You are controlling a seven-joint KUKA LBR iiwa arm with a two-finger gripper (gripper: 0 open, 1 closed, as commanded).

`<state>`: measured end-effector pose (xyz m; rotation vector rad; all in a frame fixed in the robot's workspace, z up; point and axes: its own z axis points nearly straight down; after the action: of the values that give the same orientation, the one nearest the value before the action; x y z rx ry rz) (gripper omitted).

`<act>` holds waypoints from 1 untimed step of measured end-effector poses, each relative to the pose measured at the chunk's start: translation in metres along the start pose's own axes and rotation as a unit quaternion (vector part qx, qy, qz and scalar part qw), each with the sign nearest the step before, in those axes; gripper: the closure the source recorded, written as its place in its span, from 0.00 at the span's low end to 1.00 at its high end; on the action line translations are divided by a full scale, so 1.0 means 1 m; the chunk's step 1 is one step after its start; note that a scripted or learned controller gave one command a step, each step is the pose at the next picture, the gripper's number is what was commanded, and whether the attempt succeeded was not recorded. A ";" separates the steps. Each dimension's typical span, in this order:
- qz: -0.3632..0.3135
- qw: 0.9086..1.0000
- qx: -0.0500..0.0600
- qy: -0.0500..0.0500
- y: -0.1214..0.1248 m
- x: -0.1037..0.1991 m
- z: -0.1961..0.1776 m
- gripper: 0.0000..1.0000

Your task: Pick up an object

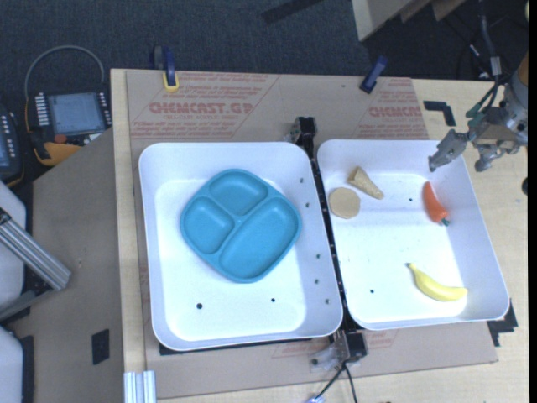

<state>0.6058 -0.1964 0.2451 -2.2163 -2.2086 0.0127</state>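
Hovering with fingers spread, the gripper (466, 154) sits at 2 o'clock over the right bin (478, 225), just above the carrot (434, 202).

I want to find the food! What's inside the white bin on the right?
Right bin holds a banana, a carrot, a round cracker and a tan wedge. Nothing covers them.

Blue clamps (170, 67) grip the bench (252, 99); pendant (74, 113) left.
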 end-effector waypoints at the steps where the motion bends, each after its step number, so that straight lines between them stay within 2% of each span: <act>1: -0.002 1.000 -0.007 -0.002 0.002 0.001 -0.008 0.00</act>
<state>0.6084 -0.1955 0.2535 -2.2206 -2.2214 0.0006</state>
